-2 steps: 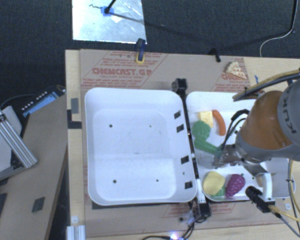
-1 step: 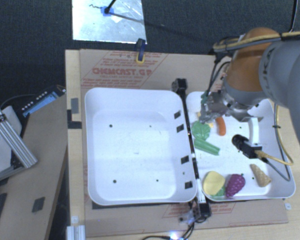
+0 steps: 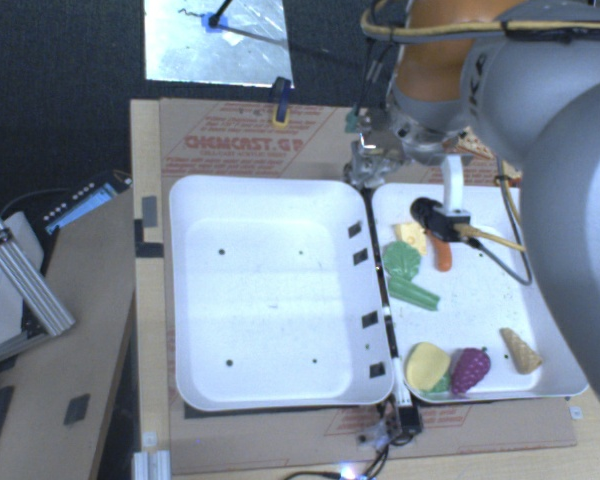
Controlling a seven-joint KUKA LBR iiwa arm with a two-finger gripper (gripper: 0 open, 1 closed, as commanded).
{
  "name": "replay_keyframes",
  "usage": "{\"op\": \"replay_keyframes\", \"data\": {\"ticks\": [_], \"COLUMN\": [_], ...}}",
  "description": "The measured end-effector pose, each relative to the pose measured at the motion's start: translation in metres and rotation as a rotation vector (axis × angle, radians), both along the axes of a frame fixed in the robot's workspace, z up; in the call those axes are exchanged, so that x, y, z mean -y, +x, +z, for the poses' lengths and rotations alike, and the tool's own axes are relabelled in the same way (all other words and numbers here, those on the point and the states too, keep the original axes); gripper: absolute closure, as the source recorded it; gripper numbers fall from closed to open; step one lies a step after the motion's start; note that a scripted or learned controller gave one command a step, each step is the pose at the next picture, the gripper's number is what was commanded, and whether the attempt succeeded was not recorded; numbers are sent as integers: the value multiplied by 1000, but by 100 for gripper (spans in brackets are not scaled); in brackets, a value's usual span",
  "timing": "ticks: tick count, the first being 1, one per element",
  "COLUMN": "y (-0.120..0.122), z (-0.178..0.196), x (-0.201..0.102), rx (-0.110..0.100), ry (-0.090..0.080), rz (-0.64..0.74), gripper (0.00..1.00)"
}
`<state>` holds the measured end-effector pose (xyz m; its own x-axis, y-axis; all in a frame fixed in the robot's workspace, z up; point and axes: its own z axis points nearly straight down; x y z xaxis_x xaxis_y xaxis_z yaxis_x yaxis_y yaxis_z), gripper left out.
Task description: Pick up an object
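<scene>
From above, the grey arm (image 3: 540,88) with its glossy orange band (image 3: 450,28) reaches over the right bin (image 3: 480,303). The gripper (image 3: 372,168) sits at the bin's far left corner; I cannot tell its opening. Smooth plastic toys lie in that bin: a green leafy piece (image 3: 405,268), a yellow lump (image 3: 428,365), knobbly purple grapes (image 3: 470,368), a tan cone (image 3: 521,350). The left bin (image 3: 270,288) is shallow white plastic.

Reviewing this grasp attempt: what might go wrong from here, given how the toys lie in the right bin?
1. The hand sits at the far end of the divider between the bins, so descending there may strike a rim.
2. The purple grapes and yellow toy touch; a grasp may catch both or neither.
3. The green toy lies close to the divider, leaving little finger room.
</scene>
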<state>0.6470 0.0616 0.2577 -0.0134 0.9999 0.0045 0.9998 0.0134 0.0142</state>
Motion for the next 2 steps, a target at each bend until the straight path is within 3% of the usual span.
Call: {"op": "replay_keyframes", "data": {"ticks": [1,2], "y": [21,23], "z": [-48,-34], "x": [-101,-94], "rx": [-14,-9], "ry": [0,-4], "rz": [0,-3], "gripper": [100,100]}}
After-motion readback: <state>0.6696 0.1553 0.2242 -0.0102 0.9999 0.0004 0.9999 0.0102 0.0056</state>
